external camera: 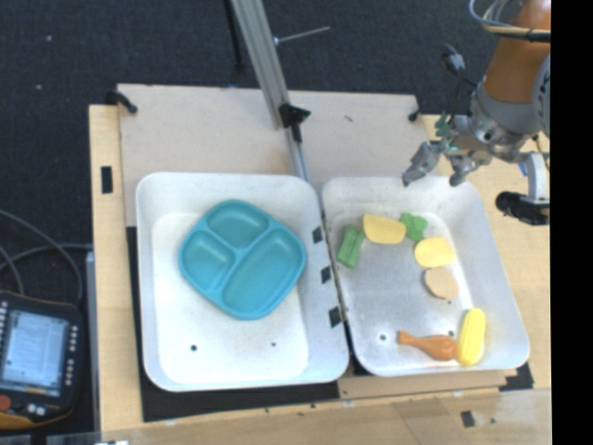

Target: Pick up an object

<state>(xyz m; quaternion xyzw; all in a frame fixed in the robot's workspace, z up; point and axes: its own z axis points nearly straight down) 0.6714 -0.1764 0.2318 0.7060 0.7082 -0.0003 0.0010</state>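
Yellow toy lemon (384, 229) lies below-left of my tool (435, 165) — fingers spread, pinching nothing — inside the right bin (496, 248).

A dark carpet-like floor (111, 26) fills the area from nine o'clock round to one o'clock. On it stands a light wooden bench (107, 248), with a paler board (213, 123) lying on its far part toward twelve o'clock. A grey metal rail (262, 49) rises at a slant from the middle of the bench toward twelve o'clock. At about eight o'clock a handheld control pendant (32, 350) with a lit screen rests beside the bench, and thin cables (42, 235) run over the floor near it. The light is even.
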